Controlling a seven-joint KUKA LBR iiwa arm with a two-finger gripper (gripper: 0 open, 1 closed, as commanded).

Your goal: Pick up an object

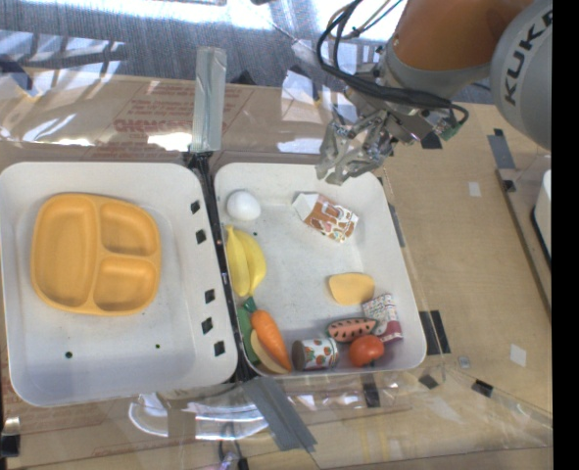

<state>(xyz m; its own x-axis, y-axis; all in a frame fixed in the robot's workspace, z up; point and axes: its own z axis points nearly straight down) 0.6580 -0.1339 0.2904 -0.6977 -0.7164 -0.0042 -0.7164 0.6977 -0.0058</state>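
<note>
So the desk [465, 233] is a tan, cardboard-looking surface with clear plastic sheeting and strips of grey tape stuck around the edges, plus a few small black tape marks. Behind it at the top there's a dark ribbed floor or mat with bright patches of light on it.

Two shallow white bins sit side by side. The left bin [34, 360] has just a yellow divided tray [95, 254] in it, three compartments, lying flat toward the upper left.

The right bin [299, 262] is where all the pickable stuff is. A white egg [243, 206] near the top left corner, a small printed carton [325, 216] tilted near the top middle, a banana [245, 260] along the left wall, and a carrot [270, 339] below that, lying at an angle. A yellowish wedge [351, 288] sits on its own right of centre. Then there's a cluster along the bottom edge: a little can [313, 353], a tomato [365, 351], a watermelon slice [351, 328] and another small can [382, 312], all packed close or touching.

The arm comes in from the upper right, orange band and grey housing up top, cables looped around the wrist. The gripper [346, 160] hangs over the top rim of the right bin, just above and right of the carton, pointing down. Nothing's between its fingers that I can see, and honestly I can't tell how wide they're set, it's a jumble of metal from this angle.
</note>
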